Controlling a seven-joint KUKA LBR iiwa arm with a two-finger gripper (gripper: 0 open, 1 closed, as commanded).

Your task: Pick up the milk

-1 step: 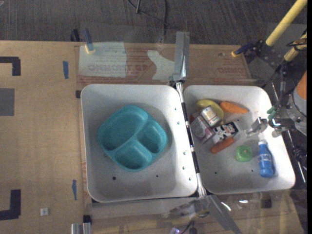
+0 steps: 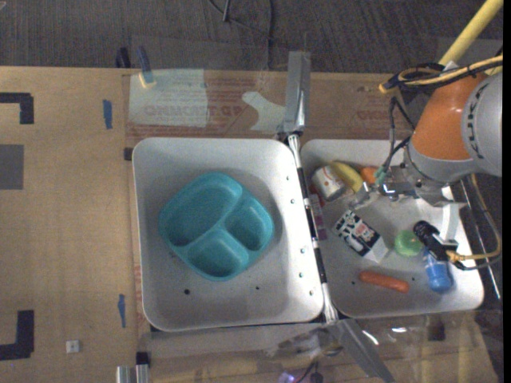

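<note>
The tabletop (image 2: 64,238) carries two shallow white bins side by side. The left bin (image 2: 160,294) holds a teal plate (image 2: 215,226) divided into three compartments, lying a little left of the bin's middle. The right bin (image 2: 467,294) holds the clutter: the milk (image 2: 359,234), a small black-and-white patterned carton, lies on its side near the bin's middle, tilted diagonally with one end towards the upper left and its white end towards the lower right. Above and left of it, near the bin's upper left corner, sit a round white container (image 2: 327,182) and a yellow banana-like piece (image 2: 347,174) just beside it, with a small orange item (image 2: 368,174) touching the yellow one's right side. Right of the milk lies a green round object (image 2: 408,243), and beyond that a blue bottle (image 2: 437,276) with a dark cap near the bin's lower right. An orange carrot-like piece (image 2: 385,281) lies below the milk, apart from it. The arm (image 2: 459,130), grey with its orange band, reaches in from the right over the bin's upper right part. Its gripper (image 2: 386,190) hangs above and to the right of the milk, near the small orange item, not touching the carton; how far its fingers are spread cannot be told from this angle, and nothing is seen between them.
</note>
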